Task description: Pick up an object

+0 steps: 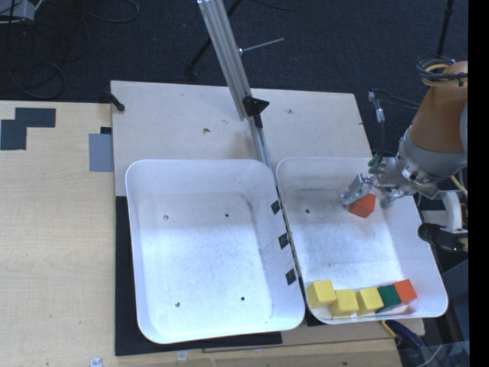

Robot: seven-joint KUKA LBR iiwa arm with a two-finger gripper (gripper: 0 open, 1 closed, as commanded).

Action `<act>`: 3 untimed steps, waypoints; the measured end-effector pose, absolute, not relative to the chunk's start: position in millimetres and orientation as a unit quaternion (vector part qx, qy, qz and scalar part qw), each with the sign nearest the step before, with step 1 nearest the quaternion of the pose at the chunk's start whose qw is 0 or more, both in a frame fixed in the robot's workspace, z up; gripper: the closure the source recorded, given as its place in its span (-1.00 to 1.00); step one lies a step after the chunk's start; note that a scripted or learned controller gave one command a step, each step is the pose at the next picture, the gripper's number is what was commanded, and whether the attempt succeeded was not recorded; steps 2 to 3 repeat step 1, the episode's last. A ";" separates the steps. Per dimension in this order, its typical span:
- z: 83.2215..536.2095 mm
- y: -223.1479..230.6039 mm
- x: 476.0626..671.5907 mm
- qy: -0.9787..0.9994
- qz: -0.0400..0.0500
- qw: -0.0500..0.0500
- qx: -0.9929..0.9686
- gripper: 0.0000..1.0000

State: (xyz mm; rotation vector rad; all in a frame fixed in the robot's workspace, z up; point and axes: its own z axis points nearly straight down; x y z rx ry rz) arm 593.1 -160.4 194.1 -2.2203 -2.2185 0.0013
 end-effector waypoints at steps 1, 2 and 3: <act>121.3 -177.5 635.3 -0.707 -0.003 -0.007 -0.707 -1.00; 121.3 -177.5 635.3 -0.707 -0.003 -0.007 -0.707 -1.00; 121.3 -177.5 635.3 -0.707 -0.003 -0.007 -0.707 -1.00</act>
